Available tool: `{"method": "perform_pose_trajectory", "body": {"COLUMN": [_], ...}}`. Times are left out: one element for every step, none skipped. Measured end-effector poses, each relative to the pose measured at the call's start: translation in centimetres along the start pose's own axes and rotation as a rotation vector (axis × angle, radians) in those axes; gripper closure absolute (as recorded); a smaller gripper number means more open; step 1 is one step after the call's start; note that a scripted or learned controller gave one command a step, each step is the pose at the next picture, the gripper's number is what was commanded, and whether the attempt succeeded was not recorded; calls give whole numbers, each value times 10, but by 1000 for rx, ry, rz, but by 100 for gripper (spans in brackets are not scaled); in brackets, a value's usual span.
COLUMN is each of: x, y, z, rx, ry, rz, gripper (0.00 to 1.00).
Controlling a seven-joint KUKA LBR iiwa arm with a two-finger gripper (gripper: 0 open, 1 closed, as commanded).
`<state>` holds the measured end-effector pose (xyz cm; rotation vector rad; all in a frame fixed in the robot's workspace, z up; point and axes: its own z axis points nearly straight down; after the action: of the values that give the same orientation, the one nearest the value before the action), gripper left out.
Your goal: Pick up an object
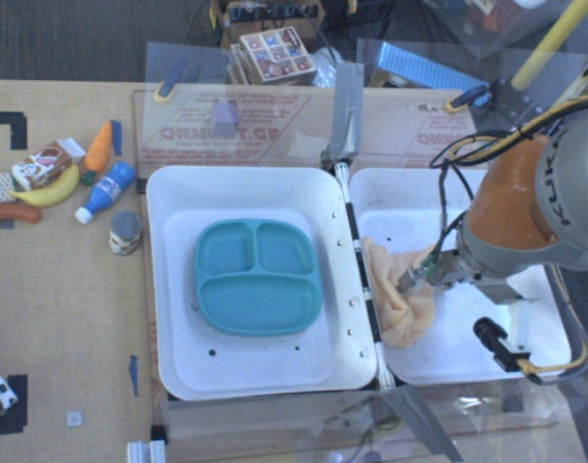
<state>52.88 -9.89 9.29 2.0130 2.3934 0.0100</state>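
A: Two bins, one target: tan cloth (395,297) bunched against the left wall of the right bin (448,355). Teal divided plate (258,276) sits in the left bin (178,355), untouched.

B: Arm?

A: Gripper (413,278) is low, right at the cloth's upper right edge. Can't tell whether the jaws are open or closed; wrist and folds hide them.

B: Tips for the grab?

A: My guess: go for a raised fold, not flat fabric, press deep, then lift straight up. Cloth is limp, may slip or snag the bin wall.
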Motion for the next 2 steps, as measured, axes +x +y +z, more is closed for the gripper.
{"method": "perform_pose_trajectory", "body": {"x": [-29, -27], "y": [62, 65], "z": [1, -10], "rx": [-1, -6], "ry": [1, 1], "rz": [272, 269], "gripper": [0, 100]}}
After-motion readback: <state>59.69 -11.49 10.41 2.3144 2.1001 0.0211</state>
